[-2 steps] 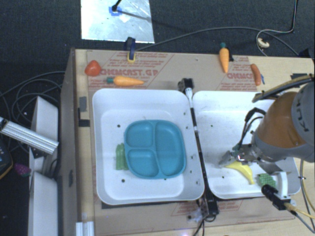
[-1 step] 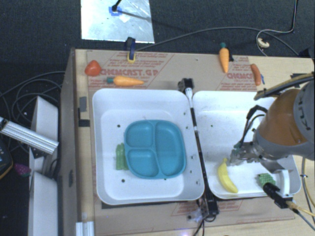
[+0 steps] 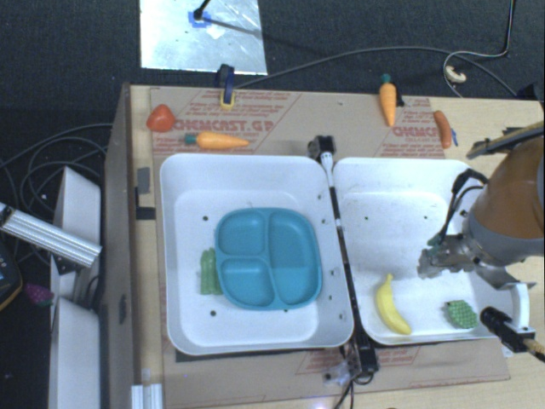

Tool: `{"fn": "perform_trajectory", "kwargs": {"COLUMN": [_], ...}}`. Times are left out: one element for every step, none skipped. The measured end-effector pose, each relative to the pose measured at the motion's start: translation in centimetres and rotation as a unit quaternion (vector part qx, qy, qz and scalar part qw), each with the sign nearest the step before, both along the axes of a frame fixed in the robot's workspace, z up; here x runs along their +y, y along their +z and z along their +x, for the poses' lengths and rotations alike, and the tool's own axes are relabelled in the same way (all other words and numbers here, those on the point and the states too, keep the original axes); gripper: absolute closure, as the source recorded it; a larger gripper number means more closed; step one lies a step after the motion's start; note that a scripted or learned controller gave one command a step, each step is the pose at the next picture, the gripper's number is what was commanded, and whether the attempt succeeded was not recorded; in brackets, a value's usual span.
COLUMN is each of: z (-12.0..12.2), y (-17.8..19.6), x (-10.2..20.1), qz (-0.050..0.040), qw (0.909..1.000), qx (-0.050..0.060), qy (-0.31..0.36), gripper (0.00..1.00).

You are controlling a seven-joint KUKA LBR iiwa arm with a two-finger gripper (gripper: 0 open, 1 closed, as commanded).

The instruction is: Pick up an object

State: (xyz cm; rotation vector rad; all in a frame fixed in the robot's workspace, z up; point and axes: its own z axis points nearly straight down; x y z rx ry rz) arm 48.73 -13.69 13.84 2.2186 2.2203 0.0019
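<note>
Dark carpet (image 3: 68, 49) surrounds the bench (image 3: 281, 113); a shiny metal sheet (image 3: 203, 24) and loose cables (image 3: 51, 156) lie on it.

two bins side by side on the bench (image 3: 255, 118): the left bin (image 3: 183, 186) holds a divided plate (image 3: 268, 258) with a small item (image 3: 209, 273) at its left; the right bin (image 3: 383, 186) holds a banana (image 3: 392, 307) left of a small item (image 3: 461, 314), both near its front edge

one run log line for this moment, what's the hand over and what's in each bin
hand: over right bin, grip unclear | right bin: banana, green object | left bin: blue divided plate, green item
</note>
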Motion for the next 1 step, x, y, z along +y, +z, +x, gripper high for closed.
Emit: {"fn": "perform_trajectory", "kwargs": {"z": [-0.01], "y": [-0.02], "x": [0.03], "qz": [0.0002], "qw": [1.0000], "qx": [0.000], "qy": [0.000], "gripper": [0.00]}}
